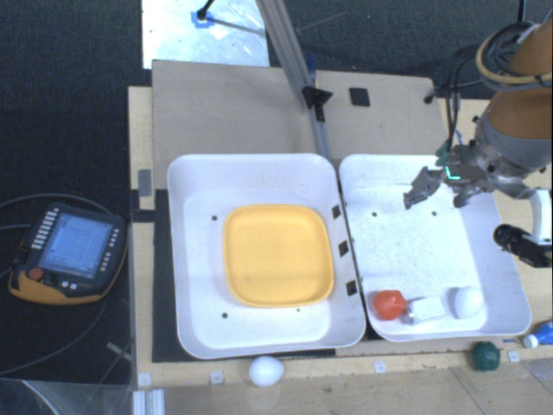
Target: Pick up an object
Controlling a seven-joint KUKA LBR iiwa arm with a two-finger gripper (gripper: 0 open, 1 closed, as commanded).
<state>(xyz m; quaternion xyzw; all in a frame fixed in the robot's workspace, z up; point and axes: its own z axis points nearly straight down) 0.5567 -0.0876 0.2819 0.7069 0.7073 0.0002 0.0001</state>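
In the right bin [406,240], along the near edge, lie a red-orange object [388,303], a small white cylinder [425,309] and a white egg-shaped object [466,301]. The left bin [194,232] holds a square yellow plate [279,254]. My gripper [437,195] hangs over the far part of the right bin, well away from those three objects. It stands open, with nothing between its dark fingers [422,188].
Outside the bins on the bench's front edge lie a white egg [266,371], a green ball [485,355] and a blue item [537,339]. A teach pendant [65,253] sits on the floor at the left. A slanted metal pole [289,41] rises behind the bins.
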